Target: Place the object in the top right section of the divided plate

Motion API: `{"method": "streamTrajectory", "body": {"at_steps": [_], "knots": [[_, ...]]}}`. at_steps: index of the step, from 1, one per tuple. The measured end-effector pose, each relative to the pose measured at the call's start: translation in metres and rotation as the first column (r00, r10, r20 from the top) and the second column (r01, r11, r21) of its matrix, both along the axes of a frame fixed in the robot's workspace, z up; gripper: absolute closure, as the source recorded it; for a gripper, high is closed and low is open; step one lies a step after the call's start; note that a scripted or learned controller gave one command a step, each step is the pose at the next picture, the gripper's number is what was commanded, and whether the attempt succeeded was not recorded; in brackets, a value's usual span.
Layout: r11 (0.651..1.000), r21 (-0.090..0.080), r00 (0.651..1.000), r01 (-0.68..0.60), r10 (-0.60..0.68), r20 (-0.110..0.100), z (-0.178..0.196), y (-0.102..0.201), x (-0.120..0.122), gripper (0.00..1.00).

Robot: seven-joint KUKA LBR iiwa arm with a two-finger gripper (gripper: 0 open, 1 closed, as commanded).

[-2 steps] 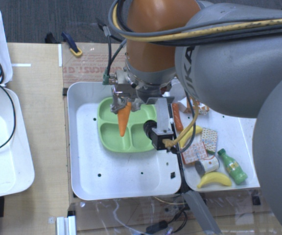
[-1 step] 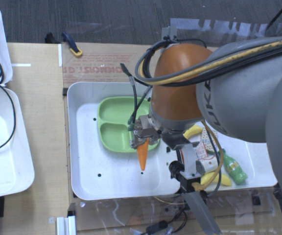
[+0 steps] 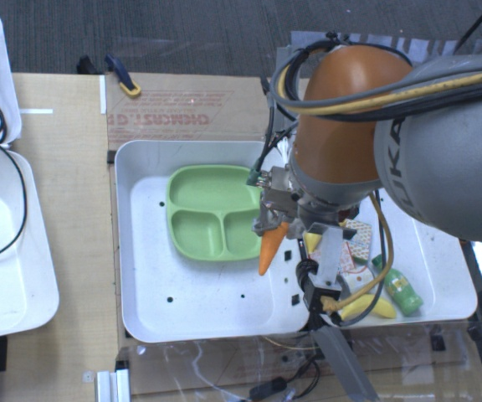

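One carrot [image 3: 268,248] hung clamped in your pincer [image 3: 274,224] at the divided plate [image 3: 199,195]'s right edge, poised for placing

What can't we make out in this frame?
- End effector: the arm's orange band covers it in the camera view, so its state is unclear.
- Carrot: top hidden under the arm; grasp unconfirmed.
- Divided plate: right edge hidden by the arm.
- Green bottle: partly behind cables.
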State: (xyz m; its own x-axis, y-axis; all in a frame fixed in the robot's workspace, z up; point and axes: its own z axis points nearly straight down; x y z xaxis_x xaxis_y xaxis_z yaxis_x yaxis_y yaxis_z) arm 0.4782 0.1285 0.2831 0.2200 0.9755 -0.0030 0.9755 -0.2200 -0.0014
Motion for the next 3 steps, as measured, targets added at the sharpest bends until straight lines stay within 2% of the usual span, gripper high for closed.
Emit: {"method": "streamTrajectory", "body": {"at_steps": [1,2,3], "knots": [[0.999,-0.002,0.999,0.047,-0.047,-0.001,0.08,0.091,0.021,1.0],[0.961,-0.002,0.961,0.276,-0.276,-0.001,-0.038,0.048,-0.001,1.0],[0.961,-0.006,0.961,0.276,-0.276,-0.004,-0.03,0.047,-0.001,1.0]]}}
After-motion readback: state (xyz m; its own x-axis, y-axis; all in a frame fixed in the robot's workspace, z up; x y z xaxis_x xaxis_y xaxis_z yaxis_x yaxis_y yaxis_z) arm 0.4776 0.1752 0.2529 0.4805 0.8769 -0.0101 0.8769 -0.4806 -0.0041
